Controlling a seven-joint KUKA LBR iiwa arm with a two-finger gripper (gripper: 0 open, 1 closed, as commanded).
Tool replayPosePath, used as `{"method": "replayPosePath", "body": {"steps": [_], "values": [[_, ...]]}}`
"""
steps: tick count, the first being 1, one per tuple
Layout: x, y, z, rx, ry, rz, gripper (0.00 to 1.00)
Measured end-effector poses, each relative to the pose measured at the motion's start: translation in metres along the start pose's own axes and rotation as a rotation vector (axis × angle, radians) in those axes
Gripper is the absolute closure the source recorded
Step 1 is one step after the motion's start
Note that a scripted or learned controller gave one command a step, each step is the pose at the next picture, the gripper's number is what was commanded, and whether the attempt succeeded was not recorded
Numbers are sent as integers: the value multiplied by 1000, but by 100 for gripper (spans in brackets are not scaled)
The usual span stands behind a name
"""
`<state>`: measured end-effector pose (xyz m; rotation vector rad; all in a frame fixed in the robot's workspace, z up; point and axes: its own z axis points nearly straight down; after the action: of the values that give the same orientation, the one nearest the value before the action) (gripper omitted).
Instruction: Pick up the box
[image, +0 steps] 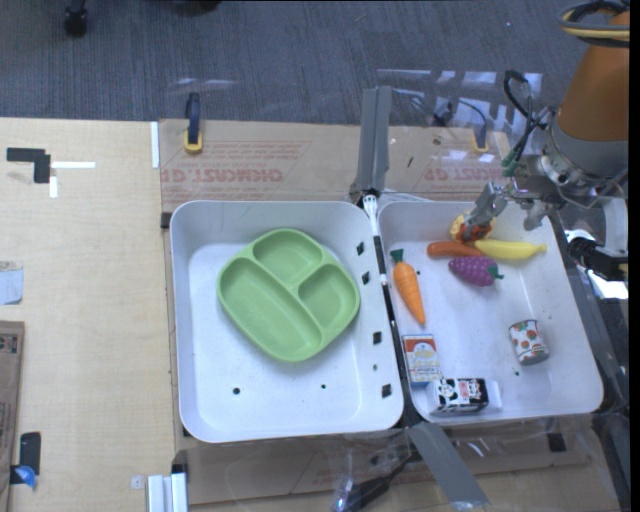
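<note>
A small white and orange box (421, 358) lies at the front left of the right bin (560, 300), against the wall between the bins. A black and white carton (462, 394) lies just in front of it, at the bin's front edge. My gripper (486, 213) hangs over the back of the right bin, far from both boxes. It sits right above a small yellow and red item (463, 226), close to the banana (510, 249). Nothing can be made out in its grasp.
The right bin also holds a carrot (407, 285), a second orange carrot-like piece (450, 248), purple grapes (473, 269) and a small can (527, 341). The left bin (200, 380) holds a green divided plate (288, 293). A metal post (375, 140) stands behind the bins.
</note>
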<state>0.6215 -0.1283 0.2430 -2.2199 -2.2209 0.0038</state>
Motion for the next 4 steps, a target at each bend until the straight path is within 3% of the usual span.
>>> {"method": "replayPosePath", "body": {"steps": [1,2,3,4], "values": [[-29,12,151,-4,-1,-129,0],[18,20,152,-1,0,-155,0],[15,-35,152,-2,0,-129,0],[23,32,151,-2,-1,-82,0]]}}
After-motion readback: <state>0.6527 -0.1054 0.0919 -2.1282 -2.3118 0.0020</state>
